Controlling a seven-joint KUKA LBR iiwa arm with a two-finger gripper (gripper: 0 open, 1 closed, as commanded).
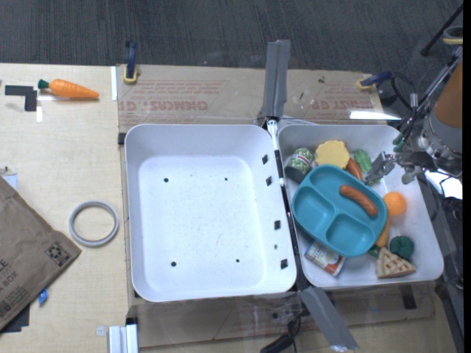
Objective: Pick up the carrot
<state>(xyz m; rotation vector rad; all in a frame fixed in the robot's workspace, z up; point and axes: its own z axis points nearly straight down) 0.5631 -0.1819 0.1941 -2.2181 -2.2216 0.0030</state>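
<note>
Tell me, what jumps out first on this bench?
The blue plate lies tilted in the right bin, a sausage on it and toy foods crowded around it. The claw hangs over that bin's far right side. Far off, on the wood at the top left, lies an orange carrot.

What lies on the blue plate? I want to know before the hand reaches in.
A sausage lies on the blue plate. The plate covers parts of the toys around its rim, including a can; anything beneath it is hidden.
</note>
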